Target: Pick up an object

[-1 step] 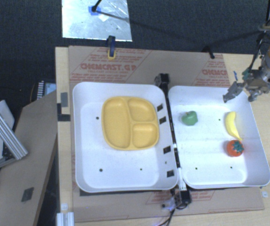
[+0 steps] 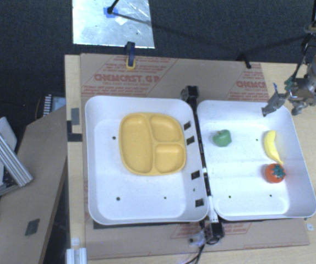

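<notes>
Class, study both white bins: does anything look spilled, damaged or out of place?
Nothing stands out. The yellow divided plate lies flat in the left bin; the green fruit, banana and tomato rest apart in the right bin.

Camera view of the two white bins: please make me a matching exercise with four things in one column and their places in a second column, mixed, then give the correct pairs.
Things:
1. yellow three-compartment plastic tray
2. green round toy fruit
3. yellow toy banana
4. red toy tomato with green stem

Places:
A. right bin, by its right wall, nearest the claw
B. left bin
C. right bin, just below the banana
D. right bin, near the divider

Pairs: 1-B, 2-D, 3-A, 4-C
</notes>
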